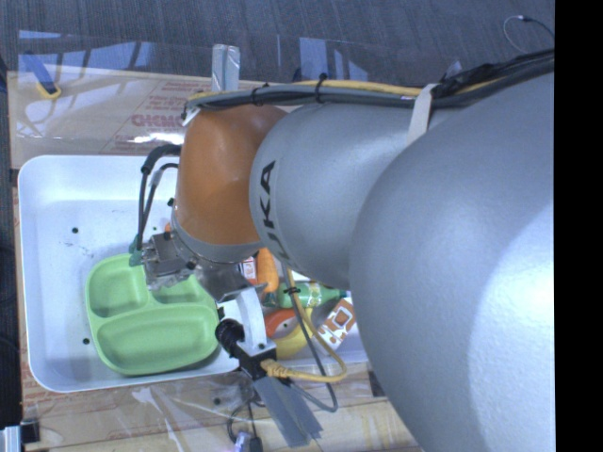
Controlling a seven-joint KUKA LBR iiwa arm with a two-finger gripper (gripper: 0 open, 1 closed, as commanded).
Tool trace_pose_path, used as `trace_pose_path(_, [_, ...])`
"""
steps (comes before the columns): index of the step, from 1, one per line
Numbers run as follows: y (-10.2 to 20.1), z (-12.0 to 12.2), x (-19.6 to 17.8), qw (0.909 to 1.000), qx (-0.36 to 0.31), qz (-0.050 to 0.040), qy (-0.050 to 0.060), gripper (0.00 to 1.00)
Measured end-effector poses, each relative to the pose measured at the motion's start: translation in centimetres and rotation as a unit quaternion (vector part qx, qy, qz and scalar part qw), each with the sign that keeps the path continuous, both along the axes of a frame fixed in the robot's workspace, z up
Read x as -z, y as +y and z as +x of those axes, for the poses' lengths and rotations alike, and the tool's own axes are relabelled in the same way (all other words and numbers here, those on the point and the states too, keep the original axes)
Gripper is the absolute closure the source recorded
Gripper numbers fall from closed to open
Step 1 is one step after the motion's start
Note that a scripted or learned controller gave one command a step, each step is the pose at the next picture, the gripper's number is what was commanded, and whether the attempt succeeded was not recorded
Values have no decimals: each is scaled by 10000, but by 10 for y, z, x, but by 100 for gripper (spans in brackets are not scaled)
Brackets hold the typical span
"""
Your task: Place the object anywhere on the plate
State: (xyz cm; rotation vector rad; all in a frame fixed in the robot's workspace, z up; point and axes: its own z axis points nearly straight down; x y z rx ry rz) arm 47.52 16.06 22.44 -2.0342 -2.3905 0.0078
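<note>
Grey arm (396, 234) reaching from right over bins, gripper (170, 262) low over far right part of green plate (151, 332) in left bin (47, 252), gripper state cannot tell, toys (301, 314) heaped in right bin under arm

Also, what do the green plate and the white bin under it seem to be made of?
The green plate looks like moulded plastic with a matte to satin finish: even flat colour, rounded dividers between compartments, soft highlights. The white bin also looks like plastic, smooth and slightly glossy, with rounded corners and faint reflections on its wall; painted metal cannot be ruled out from the look alone.
</note>
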Motion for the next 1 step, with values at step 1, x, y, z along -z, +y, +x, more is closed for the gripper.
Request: trace_pose_path(1, [17, 0, 15, 9993, 369, -1, 11, 100])
